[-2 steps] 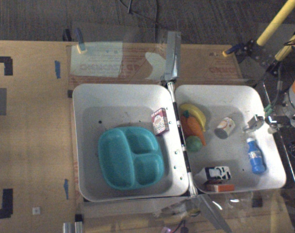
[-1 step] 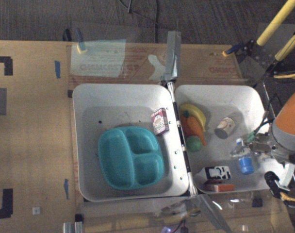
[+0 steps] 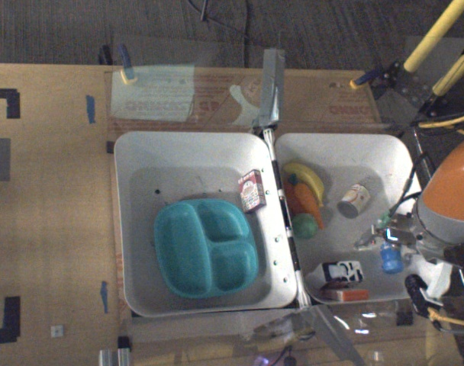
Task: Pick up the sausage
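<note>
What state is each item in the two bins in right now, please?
Teal divided plate: flat in the left bin, compartments bare.
Small red box: propped at the plate's far rim.
Banana: lying in the right bin, beside the carrot.
Carrot: lying down.
Cup: tipped on its side.
Gripper: over the right bin.

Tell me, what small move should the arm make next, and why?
Probably slide the hand down-left in the picture, over the reddish sausage at the right bin's near edge; the hand sits apart from it, near a blue object.
</note>
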Controlling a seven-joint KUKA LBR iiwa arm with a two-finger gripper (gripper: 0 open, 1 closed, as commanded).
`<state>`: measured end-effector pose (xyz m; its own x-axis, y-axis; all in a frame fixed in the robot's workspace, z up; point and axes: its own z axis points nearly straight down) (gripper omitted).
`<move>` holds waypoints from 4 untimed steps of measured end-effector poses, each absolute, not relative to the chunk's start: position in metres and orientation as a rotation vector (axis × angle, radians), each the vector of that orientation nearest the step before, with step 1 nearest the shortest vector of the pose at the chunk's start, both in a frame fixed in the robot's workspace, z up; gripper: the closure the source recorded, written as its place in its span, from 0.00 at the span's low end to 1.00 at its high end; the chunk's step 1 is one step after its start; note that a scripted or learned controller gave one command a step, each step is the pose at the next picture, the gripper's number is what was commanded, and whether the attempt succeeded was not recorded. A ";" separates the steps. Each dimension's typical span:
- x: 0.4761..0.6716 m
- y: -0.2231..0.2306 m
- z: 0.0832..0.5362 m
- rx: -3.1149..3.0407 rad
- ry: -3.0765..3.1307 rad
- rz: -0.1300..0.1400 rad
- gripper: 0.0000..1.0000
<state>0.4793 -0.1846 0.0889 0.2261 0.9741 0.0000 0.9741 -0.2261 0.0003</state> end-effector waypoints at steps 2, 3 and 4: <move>0.482 -0.168 0.088 2.707 1.591 0.008 0.00; 0.483 -0.190 0.129 2.908 1.190 -0.003 0.00; 0.572 -0.185 0.402 2.958 1.057 -0.002 0.00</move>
